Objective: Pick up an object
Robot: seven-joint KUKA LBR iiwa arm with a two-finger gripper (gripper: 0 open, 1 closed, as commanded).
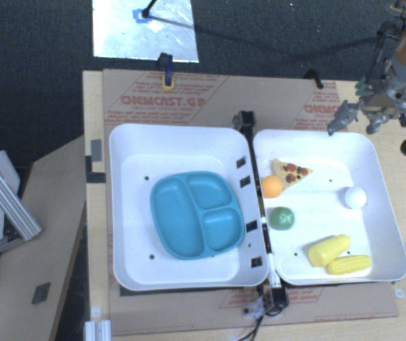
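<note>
1. The gripper (359, 119) hung above the far right corner of the right bin (384, 190), just outside its far rim; its two fingers stood spread apart with nothing between them — open and holding nothing.
2. The objects to choose from all lay in the right bin: a pizza slice (291, 170) nearest the far wall, an orange ball (272, 186) and a green ball (282, 218) along the left wall, a white ball (354, 197) toward the right, and two yellow pieces (338, 254) at the near end.
3. From the gripper, every object lay nearer the camera and lower; the white ball sat most directly below it, the pizza slice off to its left.
4. The yellow pieces lay with their long axes running roughly left to right — slightly tilted.
5. The left bin (128, 190) held a blue divided tray (196, 213), well apart from the gripper.
</note>
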